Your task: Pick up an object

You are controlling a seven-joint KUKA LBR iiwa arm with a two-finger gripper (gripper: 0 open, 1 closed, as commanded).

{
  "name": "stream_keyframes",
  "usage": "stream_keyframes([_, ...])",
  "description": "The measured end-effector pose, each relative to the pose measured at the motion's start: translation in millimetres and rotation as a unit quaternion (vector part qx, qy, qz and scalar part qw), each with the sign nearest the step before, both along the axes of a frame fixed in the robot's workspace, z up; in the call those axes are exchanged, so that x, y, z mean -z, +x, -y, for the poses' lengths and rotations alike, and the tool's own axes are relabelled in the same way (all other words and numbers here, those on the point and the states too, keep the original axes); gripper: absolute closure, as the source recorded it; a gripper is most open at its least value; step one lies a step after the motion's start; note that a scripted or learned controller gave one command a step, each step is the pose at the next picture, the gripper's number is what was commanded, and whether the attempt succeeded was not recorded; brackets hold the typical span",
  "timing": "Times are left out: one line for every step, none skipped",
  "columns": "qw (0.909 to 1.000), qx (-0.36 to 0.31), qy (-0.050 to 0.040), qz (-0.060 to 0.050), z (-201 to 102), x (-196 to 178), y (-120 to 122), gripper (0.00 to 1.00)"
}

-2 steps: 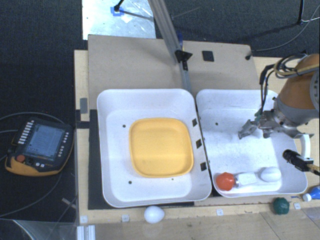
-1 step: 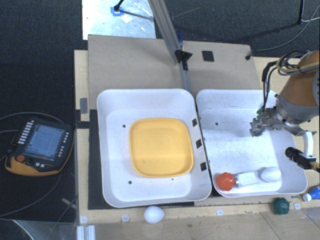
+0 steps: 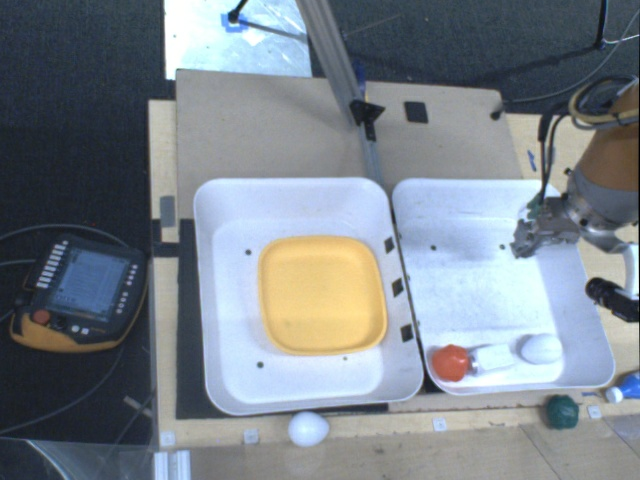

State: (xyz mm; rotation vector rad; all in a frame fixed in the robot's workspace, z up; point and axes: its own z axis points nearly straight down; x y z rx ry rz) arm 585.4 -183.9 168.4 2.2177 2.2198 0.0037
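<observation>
The camera view looks down on a table [image 3: 450,128] with two white bins side by side. The left bin [image 3: 225,268] holds a yellow plate [image 3: 322,293]. The right bin [image 3: 480,278] holds three small things in a row along its near edge: a red ball [image 3: 450,362], a white tube [image 3: 493,357] and a white egg shape [image 3: 541,348]. The tube lies flat, and its long side runs left to right, along the bin's near wall. The red ball touches one end of it and the egg sits just beside the other end. The gripper [image 3: 528,239] hangs over the far right part of this same bin, on the grey arm [image 3: 605,183] with the orange band. It is too small and dark to tell if the jaws are spread or pressed together, and nothing shows between them. The three things lie toward the near side of the bin from the jaws, well apart from them. The egg shape is the nearest one, almost straight toward the near edge. I think the arm must come toward that edge and go down to reach it. Another white egg [image 3: 308,429] lies outside the bins on the table edge.
</observation>
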Motion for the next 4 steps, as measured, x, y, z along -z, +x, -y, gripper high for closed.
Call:
stream_keyframes([1.0000, 0.000, -0.0001, 0.000, 0, -46, 1, 1.00])
stream_keyframes([1.0000, -0.002, 0.0010, -0.002, -48, -42, 16, 1.00])
stream_keyframes([1.0000, -0.002, 0.0012, -0.001, -101, -52, 30, 1.00])
stream_keyframes([1.0000, -0.002, 0.0011, -0.002, -151, -44, 32, 1.00])
